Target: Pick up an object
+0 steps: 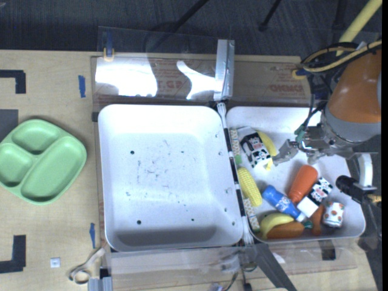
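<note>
The right bin (285, 119) holds a heap of toys: a black-and-white cow figure (256, 150), a yellow corn cob (248, 187), a blue bottle (280, 202), an orange carrot (302, 183), a banana (272, 221) and a small white spotted ball (333, 213). My gripper (300, 151) hangs over that bin, just above the carrot's top and to the right of the cow. It looks open, with one finger (284, 153) pointing left toward the cow and nothing between the fingers.
The left bin (163, 174) lies beside it, split off by a grey divider (233, 162). A green divided plate (39, 160) rests on the bench at far left. A clear panel (157, 71) stands behind the bins. Cables (321, 59) loop above the arm.
</note>
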Robot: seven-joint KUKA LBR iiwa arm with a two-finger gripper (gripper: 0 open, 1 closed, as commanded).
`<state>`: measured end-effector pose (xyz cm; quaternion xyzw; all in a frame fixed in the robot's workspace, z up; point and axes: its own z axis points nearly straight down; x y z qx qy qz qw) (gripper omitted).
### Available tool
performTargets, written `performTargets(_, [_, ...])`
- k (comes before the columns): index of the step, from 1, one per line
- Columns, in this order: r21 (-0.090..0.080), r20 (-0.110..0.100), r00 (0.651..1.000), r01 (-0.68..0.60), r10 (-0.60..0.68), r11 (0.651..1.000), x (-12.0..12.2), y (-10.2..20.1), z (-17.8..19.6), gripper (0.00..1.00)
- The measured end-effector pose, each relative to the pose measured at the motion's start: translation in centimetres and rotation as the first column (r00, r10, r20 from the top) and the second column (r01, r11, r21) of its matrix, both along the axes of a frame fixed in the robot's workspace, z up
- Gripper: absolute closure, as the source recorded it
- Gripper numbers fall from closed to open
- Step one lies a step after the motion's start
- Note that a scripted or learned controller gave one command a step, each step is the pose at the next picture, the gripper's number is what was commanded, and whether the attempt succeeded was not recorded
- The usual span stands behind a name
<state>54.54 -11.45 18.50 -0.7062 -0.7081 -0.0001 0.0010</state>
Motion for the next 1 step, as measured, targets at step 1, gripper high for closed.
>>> performTargets(1, [-0.006, 0.019, 0.999, -0.028, 0.028, 1.000, 7.86, -1.66, -6.66, 0.00])
